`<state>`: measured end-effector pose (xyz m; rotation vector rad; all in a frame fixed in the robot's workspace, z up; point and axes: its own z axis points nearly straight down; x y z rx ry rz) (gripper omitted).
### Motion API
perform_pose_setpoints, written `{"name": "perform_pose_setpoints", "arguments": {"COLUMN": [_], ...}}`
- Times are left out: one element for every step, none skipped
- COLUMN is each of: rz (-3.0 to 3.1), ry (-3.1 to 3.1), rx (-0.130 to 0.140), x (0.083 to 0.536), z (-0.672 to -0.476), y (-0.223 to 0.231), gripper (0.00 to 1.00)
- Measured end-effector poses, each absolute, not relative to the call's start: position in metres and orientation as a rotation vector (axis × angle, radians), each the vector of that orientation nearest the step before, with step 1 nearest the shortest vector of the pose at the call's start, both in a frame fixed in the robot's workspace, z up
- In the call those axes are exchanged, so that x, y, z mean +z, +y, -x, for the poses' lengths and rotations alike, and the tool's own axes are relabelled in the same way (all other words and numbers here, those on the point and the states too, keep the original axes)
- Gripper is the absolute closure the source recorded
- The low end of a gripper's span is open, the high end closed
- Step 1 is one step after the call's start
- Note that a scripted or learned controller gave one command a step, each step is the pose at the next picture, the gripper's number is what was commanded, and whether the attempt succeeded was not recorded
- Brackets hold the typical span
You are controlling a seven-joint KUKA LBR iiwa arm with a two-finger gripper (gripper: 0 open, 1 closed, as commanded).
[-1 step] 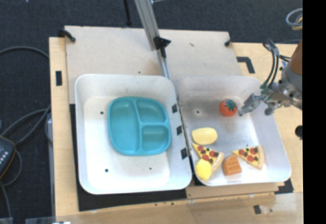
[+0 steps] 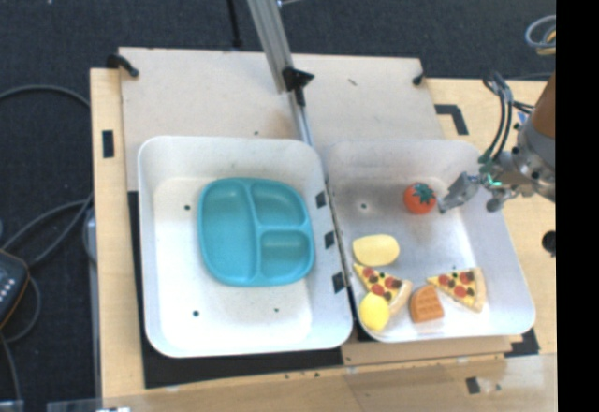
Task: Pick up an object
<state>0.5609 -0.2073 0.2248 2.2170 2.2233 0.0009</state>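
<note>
As the tomato looks small, light, stiff and smooth, it may slip; grip its round middle. The jaws stand spread, holding nothing.

Red tomato lies at mid right bin; pizza slices, yellow pieces near front.

Grey pincer, orange-banded wrist, cables
</note>
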Motion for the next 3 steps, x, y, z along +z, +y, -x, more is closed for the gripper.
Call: {"name": "perform_pose_setpoints", "arguments": {"rz": [-2.22,-2.222,-2.222], "ry": [2.227,2.224,2.22], "rx": [-0.005,-0.004,-0.003], "x": [0.165,0.12,0.1], "z": [-0.566,-0.56,-0.56], "y": [-0.202,-0.197,-0.198], "gripper": [0.0,0.0,0.0]}}
